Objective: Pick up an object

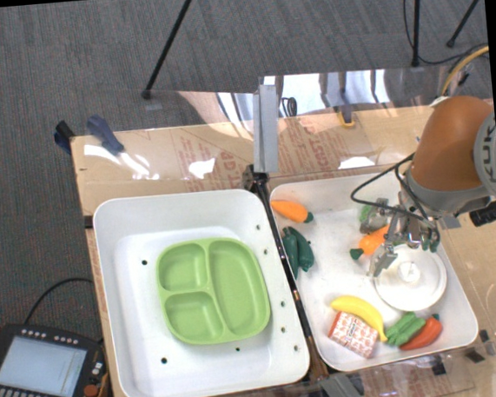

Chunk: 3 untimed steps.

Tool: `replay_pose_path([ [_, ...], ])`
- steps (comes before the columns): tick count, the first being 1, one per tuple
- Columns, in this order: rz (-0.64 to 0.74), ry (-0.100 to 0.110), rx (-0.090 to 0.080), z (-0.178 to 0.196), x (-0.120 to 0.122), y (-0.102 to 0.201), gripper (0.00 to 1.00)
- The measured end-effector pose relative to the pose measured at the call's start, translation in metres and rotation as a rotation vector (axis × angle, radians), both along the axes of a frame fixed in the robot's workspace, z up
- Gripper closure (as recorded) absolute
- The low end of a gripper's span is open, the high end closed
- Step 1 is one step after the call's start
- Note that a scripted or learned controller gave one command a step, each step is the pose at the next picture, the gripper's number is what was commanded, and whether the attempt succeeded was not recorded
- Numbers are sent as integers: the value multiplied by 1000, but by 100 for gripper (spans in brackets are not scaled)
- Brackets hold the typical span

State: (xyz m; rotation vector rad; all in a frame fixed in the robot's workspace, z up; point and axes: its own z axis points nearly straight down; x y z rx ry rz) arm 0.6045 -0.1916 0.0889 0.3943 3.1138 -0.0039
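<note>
The pincer (402,244) is hanging low over the right bin (333,355), and whether its fingers are released or clenched cannot be told from this slanted view. Nothing is showing between them. Directly below and just beside the pincer, toward the near edge, a round white dish (412,284) is lying on the bin floor. To the pincer's left, nearly touching it, a small orange toy carrot (371,242) is lying with its green end pointing away. Just above that, a small green piece (370,215) is sitting close to the arm's cables. Farther left of the pincer, a dark green toy vegetable (299,250) is resting against the bin's left wall, and up-left of it another orange carrot (289,211) is lying near the far corner. Below and left of the pincer, a yellow banana (359,312) is curving over a red-and-white snack packet (352,335). Beside these, a green pod (403,327) and a red-orange pepper (425,334) are lying together. Well to the pincer's left, in the left bin (129,231), a green divided plate (213,290) is sitting. Both bins are resting on the surface (174,157).
</note>
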Motion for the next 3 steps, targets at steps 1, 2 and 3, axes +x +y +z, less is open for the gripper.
replay_pose_path([
  [1,23,-1,5,0,23,40,0],
  [2,43,3,6,-1,-56,-20,0],
  [3,31,0,5,-1,-14,3,0],
])
